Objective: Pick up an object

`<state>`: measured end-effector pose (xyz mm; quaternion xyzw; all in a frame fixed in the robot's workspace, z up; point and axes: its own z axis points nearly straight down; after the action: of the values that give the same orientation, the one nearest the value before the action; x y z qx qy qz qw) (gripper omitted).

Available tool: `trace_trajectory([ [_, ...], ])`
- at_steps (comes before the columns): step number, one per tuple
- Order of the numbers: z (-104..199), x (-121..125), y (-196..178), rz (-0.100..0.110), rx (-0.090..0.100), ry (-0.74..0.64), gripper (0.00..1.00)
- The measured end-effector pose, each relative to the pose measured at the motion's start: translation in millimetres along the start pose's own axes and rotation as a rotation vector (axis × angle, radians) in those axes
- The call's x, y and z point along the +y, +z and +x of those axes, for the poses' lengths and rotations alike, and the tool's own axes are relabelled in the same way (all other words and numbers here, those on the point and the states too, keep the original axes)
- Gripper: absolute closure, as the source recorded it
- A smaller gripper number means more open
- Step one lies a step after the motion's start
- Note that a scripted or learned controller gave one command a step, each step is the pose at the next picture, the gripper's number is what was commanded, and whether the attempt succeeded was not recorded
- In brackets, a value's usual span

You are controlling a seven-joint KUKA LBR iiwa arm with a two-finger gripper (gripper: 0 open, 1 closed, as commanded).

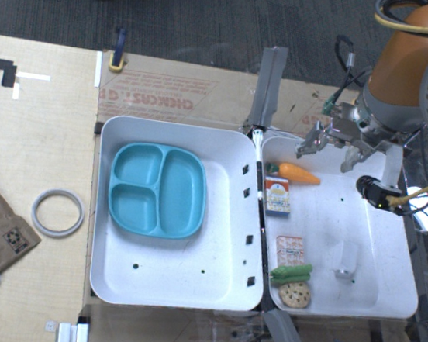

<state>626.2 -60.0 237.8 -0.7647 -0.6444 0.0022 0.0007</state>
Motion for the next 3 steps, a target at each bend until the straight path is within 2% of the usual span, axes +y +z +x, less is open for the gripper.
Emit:
trace_trajectory([
  [1,-33.6,29.8,108.9,0.0,0.0,-0.03,0.0],
  [2,-28.0,36.3,143.4,-0.002,0.004,0.005,0.0],
  [3,-28.4,33.8,138.1,0.013,0.004,0.004,1.0],
])
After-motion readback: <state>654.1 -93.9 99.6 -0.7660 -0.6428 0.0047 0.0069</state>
